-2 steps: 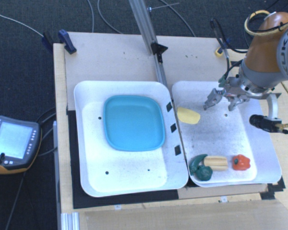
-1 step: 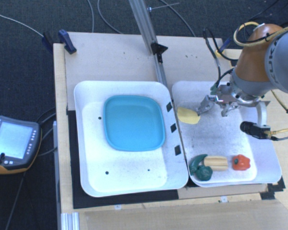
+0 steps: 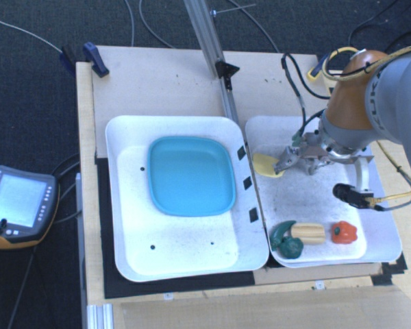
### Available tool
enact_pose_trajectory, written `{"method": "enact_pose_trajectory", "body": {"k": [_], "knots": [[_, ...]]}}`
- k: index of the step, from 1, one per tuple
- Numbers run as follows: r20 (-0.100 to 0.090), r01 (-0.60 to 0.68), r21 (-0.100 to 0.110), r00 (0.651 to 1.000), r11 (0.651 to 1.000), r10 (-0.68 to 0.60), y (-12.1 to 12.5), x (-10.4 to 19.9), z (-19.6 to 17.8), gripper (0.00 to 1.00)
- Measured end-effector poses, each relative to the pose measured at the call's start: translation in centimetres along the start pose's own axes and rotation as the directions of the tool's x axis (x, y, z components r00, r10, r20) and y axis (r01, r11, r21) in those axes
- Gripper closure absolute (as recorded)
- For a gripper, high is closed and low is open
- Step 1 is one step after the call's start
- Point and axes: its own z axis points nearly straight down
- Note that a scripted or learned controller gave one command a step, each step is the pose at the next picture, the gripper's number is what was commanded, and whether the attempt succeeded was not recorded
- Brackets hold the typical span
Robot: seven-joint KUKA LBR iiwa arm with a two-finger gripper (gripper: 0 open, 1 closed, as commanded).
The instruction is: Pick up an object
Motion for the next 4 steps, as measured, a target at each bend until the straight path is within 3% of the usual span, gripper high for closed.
{"method": "enact_pose_trajectory", "body": {"k": [1,3,4], "knots": [[0.0,0.0,-0.005,1.0,1.0,0.0,0.1,0.0,-1.3,1.0],[0.001,0.001,-0.01,1.0,1.0,-0.001,1.0,1.4,-13.2,1.0],[0.001,0.0,-0.007,1.0,1.0,0.0,1.1,1.4,-16.8,1.0]]}}
